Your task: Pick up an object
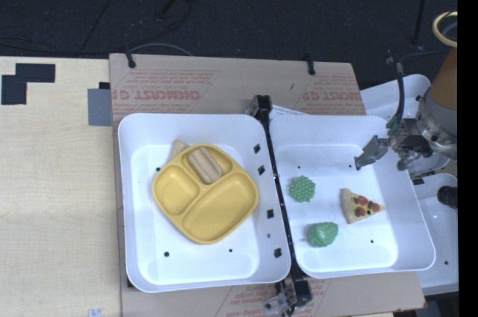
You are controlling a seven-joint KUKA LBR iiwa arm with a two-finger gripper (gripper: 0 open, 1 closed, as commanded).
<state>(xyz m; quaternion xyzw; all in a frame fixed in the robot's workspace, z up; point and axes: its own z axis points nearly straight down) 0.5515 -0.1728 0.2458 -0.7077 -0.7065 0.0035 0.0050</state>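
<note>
The right bin (328, 136) holds a bumpy green round toy (302, 188), a darker green lump (322, 234) and a toy pizza slice (360, 205). My gripper (389, 158) hangs over the bin's upper right part, above and just right of the pizza slice. Its two dark fingers are spread apart, open, with nothing between them. In the left bin (142, 233) lies a yellow divided plate (205, 196) with a tan bread-like piece (203, 164) in its top compartment.
A black divider (275, 196) runs between the two bins. Both bins rest on a cardboard sheet (224, 87). The arm's wrist (441, 121) and cables sit over the right bin's far right rim.
</note>
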